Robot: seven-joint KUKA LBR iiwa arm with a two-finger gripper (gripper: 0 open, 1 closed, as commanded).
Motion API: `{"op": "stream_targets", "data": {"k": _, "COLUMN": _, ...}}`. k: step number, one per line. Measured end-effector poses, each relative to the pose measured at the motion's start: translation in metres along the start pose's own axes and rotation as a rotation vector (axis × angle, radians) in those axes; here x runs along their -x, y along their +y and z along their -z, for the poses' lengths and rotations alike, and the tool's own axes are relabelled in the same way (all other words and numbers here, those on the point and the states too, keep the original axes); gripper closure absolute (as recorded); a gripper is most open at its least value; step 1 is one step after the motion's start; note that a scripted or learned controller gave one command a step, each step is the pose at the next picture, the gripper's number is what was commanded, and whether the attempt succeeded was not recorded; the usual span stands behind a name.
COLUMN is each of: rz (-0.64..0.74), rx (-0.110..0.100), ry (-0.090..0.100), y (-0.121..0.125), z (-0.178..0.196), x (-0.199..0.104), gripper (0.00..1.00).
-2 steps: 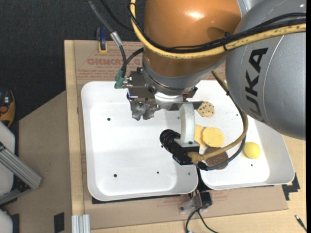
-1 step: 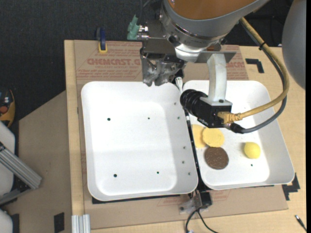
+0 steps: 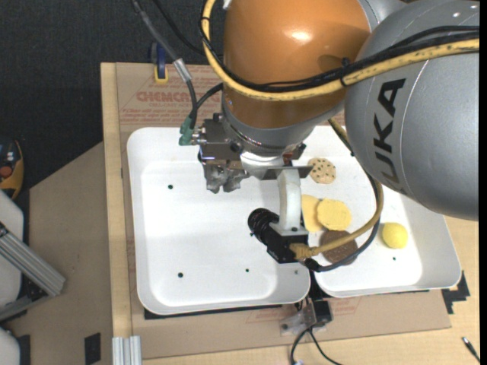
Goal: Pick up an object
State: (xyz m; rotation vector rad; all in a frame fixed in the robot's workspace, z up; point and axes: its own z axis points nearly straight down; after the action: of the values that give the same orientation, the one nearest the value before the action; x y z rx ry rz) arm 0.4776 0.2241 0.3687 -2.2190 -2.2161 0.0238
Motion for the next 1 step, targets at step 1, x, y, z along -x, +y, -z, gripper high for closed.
{"op": "stream_targets", "data": {"k": 1, "rz": 0.003, "rx": 0.034, "ry": 0.016, "y": -0.0007, "z": 0.1767, "x": 0.0011, "gripper": 1.0}}
